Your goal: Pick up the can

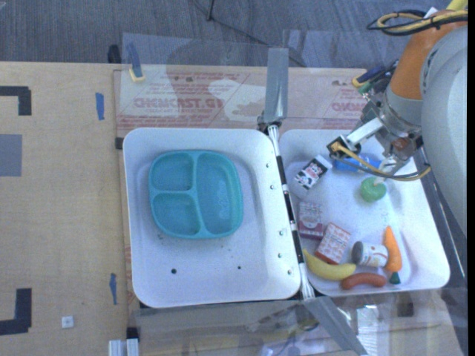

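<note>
Grey carpet (74, 13) lies beyond the pale wooden bench (59, 199).

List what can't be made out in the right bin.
All in the camera view:
- can: label too small to read.
- blue object: partly under the gripper, shape unclear.
- red box: print blurred.
- dark bit by the carrot: too small to identify.

Teal plate (196, 193), yellow banana (329, 267), orange carrot (392, 248), pale can (371, 254).
</note>
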